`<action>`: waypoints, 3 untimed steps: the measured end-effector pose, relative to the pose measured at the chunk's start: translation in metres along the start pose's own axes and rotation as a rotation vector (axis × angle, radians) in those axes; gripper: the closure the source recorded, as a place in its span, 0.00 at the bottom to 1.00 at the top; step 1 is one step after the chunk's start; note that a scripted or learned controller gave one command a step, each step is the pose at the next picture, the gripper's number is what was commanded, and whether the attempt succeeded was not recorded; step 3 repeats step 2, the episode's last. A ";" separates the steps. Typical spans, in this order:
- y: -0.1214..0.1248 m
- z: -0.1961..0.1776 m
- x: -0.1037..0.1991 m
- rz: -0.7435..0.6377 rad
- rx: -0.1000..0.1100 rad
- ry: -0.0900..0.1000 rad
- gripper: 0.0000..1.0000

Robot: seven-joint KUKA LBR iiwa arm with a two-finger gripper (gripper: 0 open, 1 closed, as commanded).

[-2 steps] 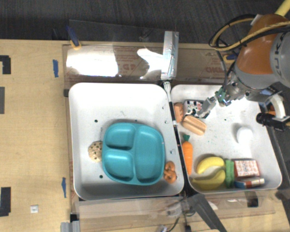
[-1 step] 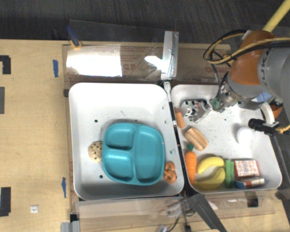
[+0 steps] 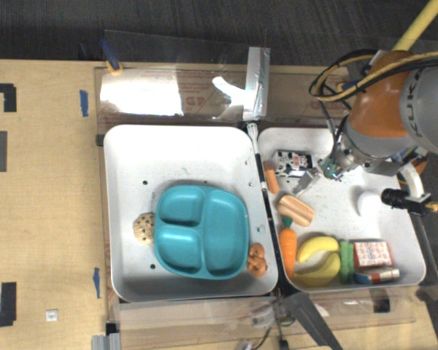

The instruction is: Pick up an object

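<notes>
The metal claw is seen low in the right white bin, above a tan bun. It cannot be told how far it is opened. Nothing is seen held.

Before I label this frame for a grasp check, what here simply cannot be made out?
- The grey arm's gripper, camera view: the wrist above covers it, so whether it is open or shut is unclear.
- Small printed card in the right white bin: print too small to read.
- Red printed box: label too small.
- Orange round piece by the teal divided plastic plate: partly hidden under the plate's rim.
</notes>
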State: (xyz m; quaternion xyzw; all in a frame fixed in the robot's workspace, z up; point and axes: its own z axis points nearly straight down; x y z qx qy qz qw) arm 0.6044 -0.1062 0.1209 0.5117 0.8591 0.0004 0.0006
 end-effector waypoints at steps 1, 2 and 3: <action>-0.007 0.034 -0.003 0.127 -0.002 0.000 0.00; -0.068 0.033 0.032 0.283 -0.003 -0.002 0.00; -0.068 0.033 0.032 0.283 -0.003 -0.002 0.00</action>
